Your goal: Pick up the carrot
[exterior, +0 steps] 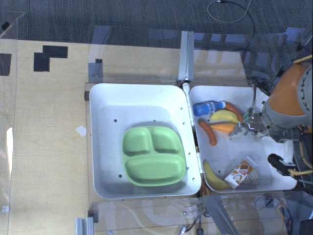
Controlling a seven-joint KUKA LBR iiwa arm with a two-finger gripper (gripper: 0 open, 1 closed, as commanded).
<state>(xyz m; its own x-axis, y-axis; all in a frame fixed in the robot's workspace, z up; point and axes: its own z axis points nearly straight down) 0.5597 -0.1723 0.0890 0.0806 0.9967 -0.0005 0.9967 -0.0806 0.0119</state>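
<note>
The carrot (pixel 223 128) is a short orange piece lying across the upper middle of the right bin (pixel 274 182). It rests just below a yellow fruit (pixel 222 116) and beside a red sausage-like piece (pixel 208 132). My gripper (pixel 246 127) hangs low over the bin at the carrot's right end, very close to its tip or touching it. The grey arm with its orange band (pixel 291 99) comes in from the right and hides the bin's right wall.
A blue bottle (pixel 208 107) lies at the top of the right bin. A banana (pixel 213 176) and a snack packet (pixel 243 174) lie near its front edge. The left bin (pixel 105 131) holds a green divided plate (pixel 154 155).
</note>
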